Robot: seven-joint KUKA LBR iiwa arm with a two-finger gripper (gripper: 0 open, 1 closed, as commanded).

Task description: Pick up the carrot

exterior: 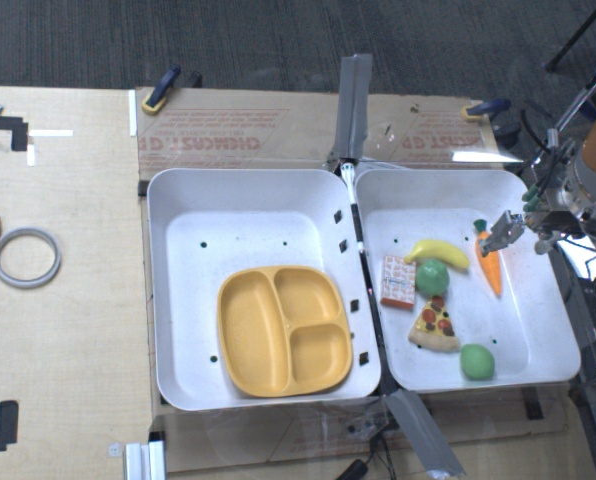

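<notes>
Where the right bin's [538,368] glossy white floor meets its 3 o'clock wall, tapered orange carrot [491,268], green top at 12, tip at 6, pincer [508,230] touching its top, finger gap unreadable

**Camera placement: single fixed overhead view**

One camera is mounted above the bench [58,168] and looks down at a slant, from the near edge toward the far one. It stands back enough to take in both bins whole: the left bin [178,208] sits at mid-frame, the right bin [538,353] toward the right edge. Dark floor [278,18] fills the top of the frame beyond the bench. The arm [590,168] enters at the right margin, cropped by the frame.
</notes>
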